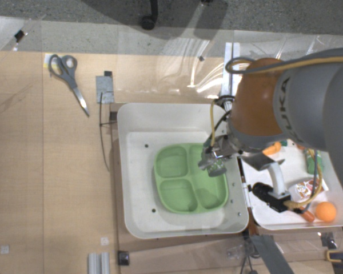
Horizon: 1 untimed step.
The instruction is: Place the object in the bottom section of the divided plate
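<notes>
Gripper (213, 163) is hanging over the left bin (134, 170), right above the upper-right corner of the green divided plate (180, 196). The wrist blocks my view down onto it, so I can't tell whether it's open or closed, or whether it's carrying anything. Something pale and shiny sits at its tip, but I can't say if that's an object or just gripper hardware.

Task object: I can't positively identify it. If it's been picked, it's at the gripper, over the plate. If not, the candidates are in the right bin (286, 218): an orange ball (326, 211) near the lower right corner, a small orange piece (271, 149) by the divider wall, and a printed packet (302, 190) between them. All of those are well to the view's right of the gripper, across the wall between the bins.

The relation that matters is that the target compartment is not under the gripper now. The plate's bottom section lies toward the view's bottom edge from the gripper and slightly left, with a raised rib between. The plate sits a bit skewed in the bin, so the rib doesn't run square to the bin walls.

My read is that if it's loaded, the next move is a short translate toward the view's bottom before release. Releasing here would land the object in the wrong section or on the rim. If it's empty, it has to go back to the right bin first.
</notes>
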Tool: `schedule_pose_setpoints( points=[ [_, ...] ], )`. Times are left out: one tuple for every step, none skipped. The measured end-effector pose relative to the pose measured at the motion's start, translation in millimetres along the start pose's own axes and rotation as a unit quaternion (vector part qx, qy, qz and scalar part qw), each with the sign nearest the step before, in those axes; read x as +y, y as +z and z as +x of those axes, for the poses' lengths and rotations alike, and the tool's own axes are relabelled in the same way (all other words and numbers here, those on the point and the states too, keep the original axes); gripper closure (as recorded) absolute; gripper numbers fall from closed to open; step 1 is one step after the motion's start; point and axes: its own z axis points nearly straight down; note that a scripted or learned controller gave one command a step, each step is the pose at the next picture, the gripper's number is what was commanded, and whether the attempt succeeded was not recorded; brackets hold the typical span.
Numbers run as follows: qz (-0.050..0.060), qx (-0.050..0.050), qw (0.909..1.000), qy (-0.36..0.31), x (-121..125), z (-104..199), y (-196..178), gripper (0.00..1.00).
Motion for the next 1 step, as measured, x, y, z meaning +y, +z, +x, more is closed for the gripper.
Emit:
schedule_pose_setpoints(
  points=[
    [0.0, 0.0, 1.0, 0.001, -0.1, -0.8, -0.1, 0.0]
  ],
)
